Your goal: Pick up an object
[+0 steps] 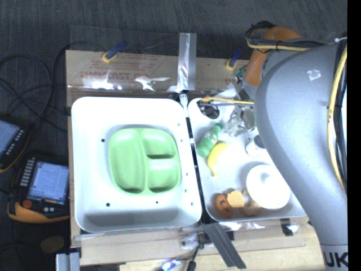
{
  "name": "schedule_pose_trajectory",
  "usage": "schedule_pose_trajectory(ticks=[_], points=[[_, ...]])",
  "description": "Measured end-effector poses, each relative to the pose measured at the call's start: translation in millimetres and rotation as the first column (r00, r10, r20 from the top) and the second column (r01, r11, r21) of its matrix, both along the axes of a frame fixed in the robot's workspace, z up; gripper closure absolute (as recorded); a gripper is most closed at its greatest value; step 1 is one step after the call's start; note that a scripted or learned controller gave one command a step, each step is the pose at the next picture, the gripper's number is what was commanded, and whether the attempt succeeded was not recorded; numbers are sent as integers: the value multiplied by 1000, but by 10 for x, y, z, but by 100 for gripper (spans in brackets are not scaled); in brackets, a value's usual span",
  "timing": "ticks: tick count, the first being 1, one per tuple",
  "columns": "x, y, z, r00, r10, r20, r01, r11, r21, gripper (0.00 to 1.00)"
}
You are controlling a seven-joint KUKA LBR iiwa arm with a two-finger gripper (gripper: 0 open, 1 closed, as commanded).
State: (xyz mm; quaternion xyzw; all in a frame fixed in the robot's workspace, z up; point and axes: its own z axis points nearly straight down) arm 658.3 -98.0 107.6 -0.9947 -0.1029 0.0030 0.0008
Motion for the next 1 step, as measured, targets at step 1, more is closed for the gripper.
schedule_pose_trajectory(ticks=[1], points=[[-159, -13, -172, 1000, 0, 15, 0, 1000, -5, 100]])
